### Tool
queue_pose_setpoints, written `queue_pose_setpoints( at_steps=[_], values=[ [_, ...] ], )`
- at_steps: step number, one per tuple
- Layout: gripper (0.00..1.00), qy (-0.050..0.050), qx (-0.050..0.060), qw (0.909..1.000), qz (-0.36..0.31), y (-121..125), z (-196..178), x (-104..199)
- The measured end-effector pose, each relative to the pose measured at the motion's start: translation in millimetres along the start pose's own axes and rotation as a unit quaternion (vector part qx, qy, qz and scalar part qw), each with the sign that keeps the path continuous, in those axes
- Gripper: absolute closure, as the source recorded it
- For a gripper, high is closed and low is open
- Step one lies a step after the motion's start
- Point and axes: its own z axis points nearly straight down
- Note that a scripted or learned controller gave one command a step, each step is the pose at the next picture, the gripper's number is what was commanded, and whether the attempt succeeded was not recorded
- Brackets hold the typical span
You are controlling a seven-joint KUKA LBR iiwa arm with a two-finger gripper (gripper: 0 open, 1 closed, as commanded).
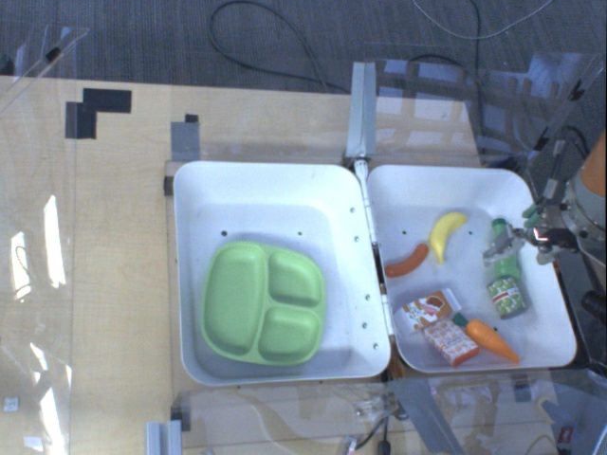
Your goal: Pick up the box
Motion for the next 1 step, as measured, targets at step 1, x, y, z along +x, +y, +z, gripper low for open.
queue_pose_setpoints(
  at_steps=[1],
  values=[
    [0.00,0.000,0.000,0.9941,-0.109,-29.7,79.0,32.3]
  ],
)
